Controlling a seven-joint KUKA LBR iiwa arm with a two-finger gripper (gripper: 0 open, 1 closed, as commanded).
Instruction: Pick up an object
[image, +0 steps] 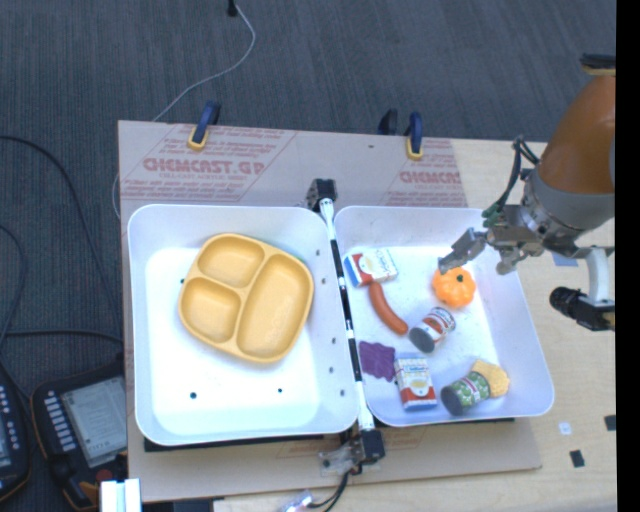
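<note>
My gripper (482, 258) hangs over the right bin (535, 368) near its far right side, open, with nothing between its fingers. An orange pumpkin-like toy (455, 288) sits just below and left of the left fingertip. Further into the bin lie a red sausage (388, 308), a small red-labelled can (432, 328), a white and red carton (372, 266), a purple piece (377, 358), a small juice box (415, 382) and a green and yellow corn jar (475, 388).
The left bin (160, 400) holds a yellow divided plate (246, 296). A black bar (338, 290) runs between the two bins. Clamps (412, 135) stand at the bench's back edge. The arm's grey and orange body (580, 150) looms over the bench's right side.
</note>
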